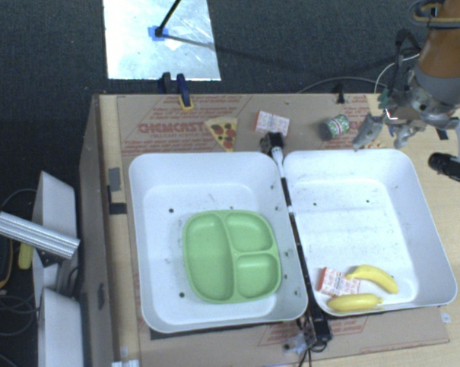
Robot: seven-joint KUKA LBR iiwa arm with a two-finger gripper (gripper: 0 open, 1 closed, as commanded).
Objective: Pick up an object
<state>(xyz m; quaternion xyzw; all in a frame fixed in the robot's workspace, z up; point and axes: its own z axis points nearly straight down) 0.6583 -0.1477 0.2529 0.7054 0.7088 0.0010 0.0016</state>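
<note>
arm waits at the upper right, fruit lies at the lower right

the gripper (385, 131) hangs open and empty above the far edge of the right bin (414, 209). two bananas (373, 278) (354, 303) and a small packet (335, 281) lie low in that bin, well apart from it, long axes nearly left-right. the left bin (152, 220) bears a green divided plate (231, 255); beyond is cardboard.

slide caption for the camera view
Gripper open above the right bin's far edge; bananas near, green plate in left bin.

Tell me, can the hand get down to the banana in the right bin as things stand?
Probably yes. The banana lies uncovered near the right bin's front edge, a red-and-white packet beside it; the hand hovers over the far rim.
</note>
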